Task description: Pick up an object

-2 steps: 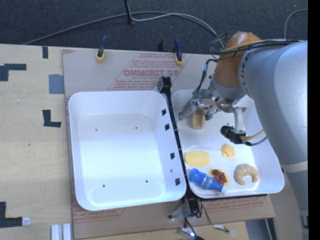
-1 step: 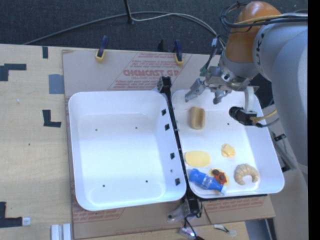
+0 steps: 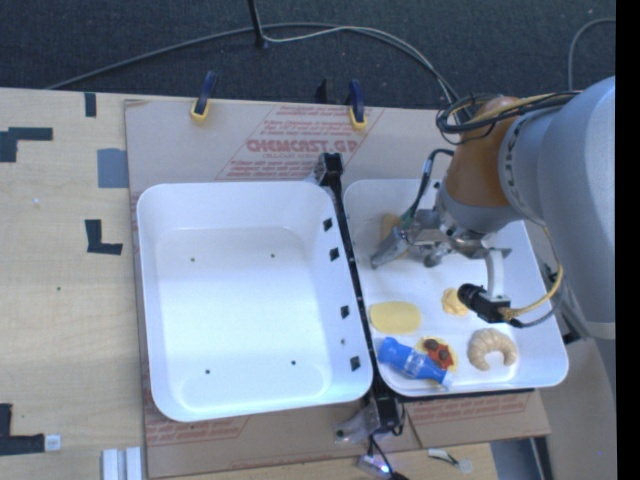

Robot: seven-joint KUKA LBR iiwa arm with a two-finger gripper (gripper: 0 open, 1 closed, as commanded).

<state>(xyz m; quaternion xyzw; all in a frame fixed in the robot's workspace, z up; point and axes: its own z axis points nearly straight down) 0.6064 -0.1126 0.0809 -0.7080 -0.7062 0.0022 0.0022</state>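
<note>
The gripper was seen spread and empty, low in the right bin. Nothing had been lifted: the yellow oval piece, croissant and blue tube were left lying nearby.

bench | cardboard sheet | two white bins: left, right

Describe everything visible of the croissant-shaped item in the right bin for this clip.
The croissant looks like a toy pastry, tan with paler ridges across its back, curved into a crescent whose tips point toward the bin's near edge. It lies flat on the floor of the right bin, near its front right corner. It appears to touch nothing else; a small red-and-dark item lies just to its left, and the gripper is well away.
</note>
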